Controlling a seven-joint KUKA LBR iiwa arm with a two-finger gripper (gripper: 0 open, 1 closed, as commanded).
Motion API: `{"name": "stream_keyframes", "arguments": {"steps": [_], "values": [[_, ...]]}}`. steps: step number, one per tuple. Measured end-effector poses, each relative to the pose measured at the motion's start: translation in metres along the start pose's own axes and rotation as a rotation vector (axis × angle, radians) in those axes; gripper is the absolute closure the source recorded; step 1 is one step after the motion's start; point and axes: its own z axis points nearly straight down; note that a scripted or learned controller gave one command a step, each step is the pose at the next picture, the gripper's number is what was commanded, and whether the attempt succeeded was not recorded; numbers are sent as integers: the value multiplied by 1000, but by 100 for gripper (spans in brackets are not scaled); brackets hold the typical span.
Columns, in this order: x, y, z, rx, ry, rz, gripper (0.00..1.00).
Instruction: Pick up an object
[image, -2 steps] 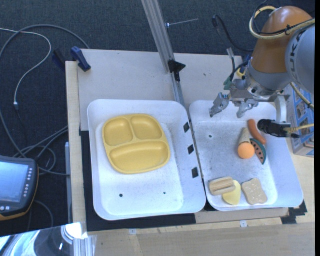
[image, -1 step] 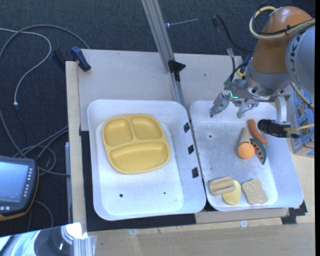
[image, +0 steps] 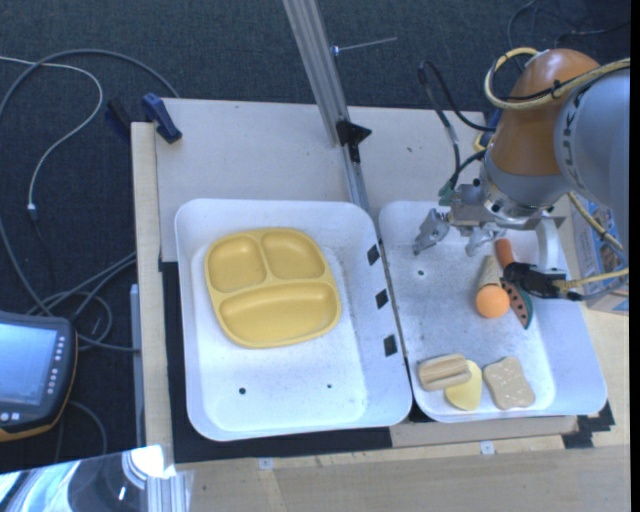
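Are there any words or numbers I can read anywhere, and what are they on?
None can be read.
The small screen device at the left edge shows a pale glow, too blurred to read.
The yellow three-part plastic plate, the orange ball and the tan cracker-shaped toy bear no writing that I can see.

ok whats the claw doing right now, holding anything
Claw: over the right bin, nothing seen between its fingers; open or closed cannot be told.

One fixed camera looks down at a slant over both white bins (image: 300, 425), arm (image: 560, 120) entering at three o'clock.
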Motion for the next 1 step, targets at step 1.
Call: {"name": "stream_keyframes", "arguments": {"steps": [1], "values": [[5,4,44,0,0,-1,0]]}}
